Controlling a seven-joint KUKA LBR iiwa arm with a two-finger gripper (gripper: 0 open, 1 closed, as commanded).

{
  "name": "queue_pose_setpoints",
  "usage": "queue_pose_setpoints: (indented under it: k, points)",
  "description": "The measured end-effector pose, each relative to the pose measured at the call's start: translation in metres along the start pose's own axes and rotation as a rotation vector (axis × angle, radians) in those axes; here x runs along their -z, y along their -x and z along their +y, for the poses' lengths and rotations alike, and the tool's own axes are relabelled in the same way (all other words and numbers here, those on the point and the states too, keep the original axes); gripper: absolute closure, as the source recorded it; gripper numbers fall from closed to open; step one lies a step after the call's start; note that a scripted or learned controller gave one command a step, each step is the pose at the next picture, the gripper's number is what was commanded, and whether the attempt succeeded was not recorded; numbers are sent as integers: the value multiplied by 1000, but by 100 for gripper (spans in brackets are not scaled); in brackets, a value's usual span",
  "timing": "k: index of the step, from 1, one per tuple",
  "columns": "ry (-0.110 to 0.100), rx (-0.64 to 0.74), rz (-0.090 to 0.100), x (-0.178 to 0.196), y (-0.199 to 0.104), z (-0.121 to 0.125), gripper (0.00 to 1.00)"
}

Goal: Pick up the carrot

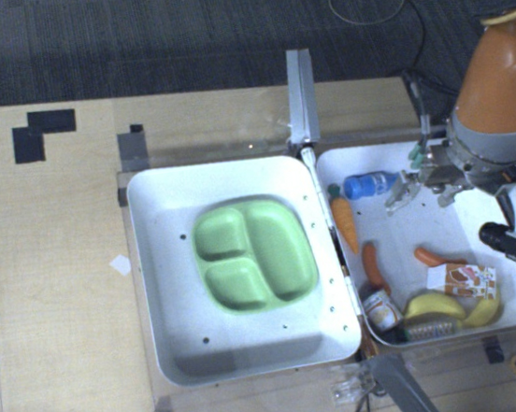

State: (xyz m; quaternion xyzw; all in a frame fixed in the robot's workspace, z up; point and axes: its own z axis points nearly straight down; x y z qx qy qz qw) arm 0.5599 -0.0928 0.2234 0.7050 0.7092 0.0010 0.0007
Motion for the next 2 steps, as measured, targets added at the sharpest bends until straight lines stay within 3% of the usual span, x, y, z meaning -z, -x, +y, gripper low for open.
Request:
queue_pose_setpoints:
  k: [1,2]
  points:
    - [0,181,0,-126,-11,-35,0]
    - [9,-59,1,-134,36,-23,0]
